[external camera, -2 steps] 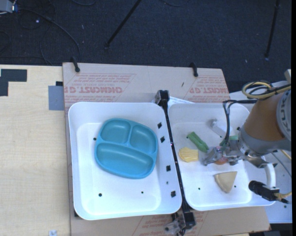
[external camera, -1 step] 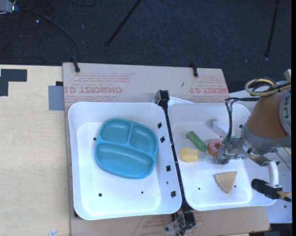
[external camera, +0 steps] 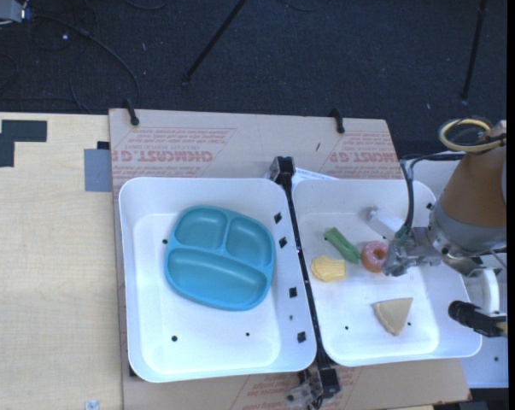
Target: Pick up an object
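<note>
The divided plate is light blue and lies in a white bin. To the right of this plate stands a second white bin. In it, nearest to the plate, is a yellow piece, and just above that a green one. Further right from the plate is a pink ring with an orange-red middle, and below it a pale tan wedge. Under both bins is brown cardboard with red print. The arm shows an orange band over grey.
</note>
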You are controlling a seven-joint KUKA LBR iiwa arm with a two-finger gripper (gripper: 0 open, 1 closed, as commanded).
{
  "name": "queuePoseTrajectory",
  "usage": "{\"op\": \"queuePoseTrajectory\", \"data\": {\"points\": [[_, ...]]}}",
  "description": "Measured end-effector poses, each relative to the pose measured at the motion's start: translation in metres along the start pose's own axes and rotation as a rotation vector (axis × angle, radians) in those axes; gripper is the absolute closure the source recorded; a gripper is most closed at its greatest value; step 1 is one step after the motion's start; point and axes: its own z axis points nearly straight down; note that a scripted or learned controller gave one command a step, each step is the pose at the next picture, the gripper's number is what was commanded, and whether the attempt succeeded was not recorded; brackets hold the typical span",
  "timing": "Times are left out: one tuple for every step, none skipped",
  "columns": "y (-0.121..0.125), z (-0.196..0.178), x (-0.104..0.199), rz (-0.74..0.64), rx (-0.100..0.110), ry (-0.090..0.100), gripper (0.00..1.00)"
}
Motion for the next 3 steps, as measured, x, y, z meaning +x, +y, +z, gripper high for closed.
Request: {"op": "queuePoseTrajectory", "data": {"points": [[-0.003, -0.048, -0.009, 0.004, -0.001, -0.001, 1.00], [-0.002, -0.096, -0.010, 0.000, -0.002, -0.001, 1.00], [0.006, -0.084, 0.042, -0.003, 0.004, 0.002, 1.00]]}}
